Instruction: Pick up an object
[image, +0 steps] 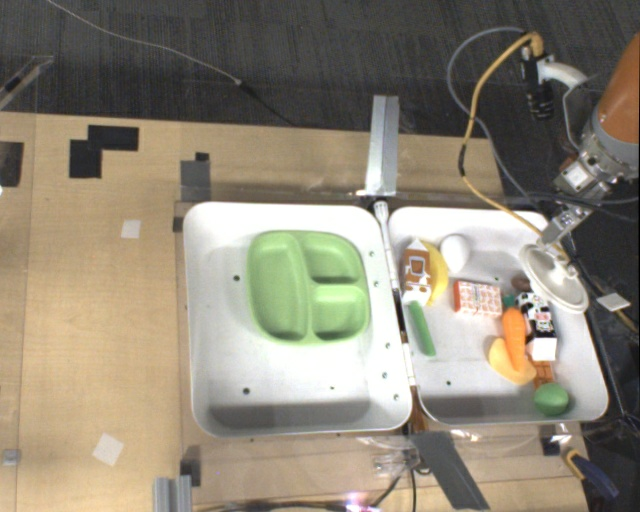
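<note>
My gripper (556, 226) hangs over the far right corner of the right bin (470, 395), at the end of the grey arm with the orange band. Directly below its tip lies a pale round dish-like item (555, 276), touching or nearly touching it; I cannot tell whether it is gripped. In the same bin lie a banana (438, 272), a small picture box (415, 268), a white egg-shaped ball (455, 248), a red patterned box (477, 297), a green stick (420, 329), an orange carrot (514, 334) and a green ball (551, 398).
The left bin (215, 370) holds a green divided plate (305, 285). A black-and-white toy (539, 318) and a white cube (543, 349) crowd the right bin's right side. Cables (480, 90) loop behind the bins, and a metal post (383, 150) stands at the divider.
</note>
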